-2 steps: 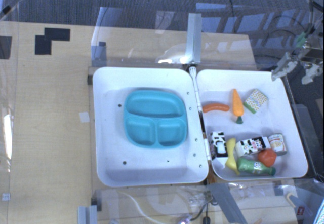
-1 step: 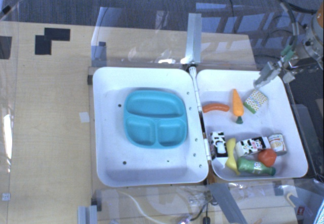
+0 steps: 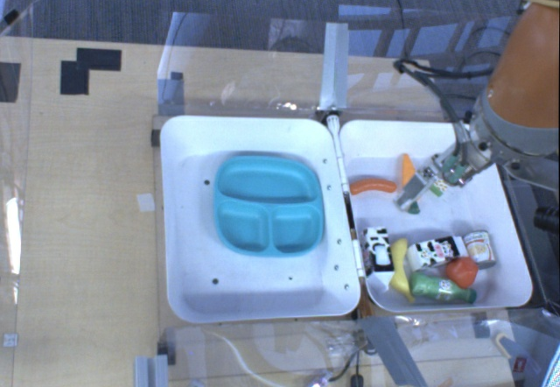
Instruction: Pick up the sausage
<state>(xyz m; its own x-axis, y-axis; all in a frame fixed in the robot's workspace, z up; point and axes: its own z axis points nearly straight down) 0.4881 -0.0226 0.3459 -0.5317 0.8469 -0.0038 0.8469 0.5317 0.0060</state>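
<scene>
Fingers on my two-finger metal gripper (image 3: 411, 199) hang low in the right white plastic bin (image 3: 516, 236). I cannot tell how far apart they are, and I see nothing between them. My grey arm with the orange band (image 3: 525, 70) comes in from the right, over the bin's far corner.

Just beside my fingertips, toward the middle wall, lies the long orange-red sausage (image 3: 373, 186). It lies flat on the bin floor, pointing left to right, near the wall between the two bins. A small orange carrot-shaped toy (image 3: 407, 169) stands close to its right end, maybe touching it.

I think the sausage is a light toy, smooth and round, so it could roll or slip out. I would take it at its middle, with one finger on each long side. I must keep away from the carrot.

Closer to the front of the bin lie a black and white carton (image 3: 375, 249), a yellow banana (image 3: 400, 270), a green bottle (image 3: 442, 289), a red tomato-like ball (image 3: 461, 271) and a small can (image 3: 479, 247).

The left white plastic bin (image 3: 188, 228) holds a blue plate with three parts (image 3: 267, 204).
</scene>
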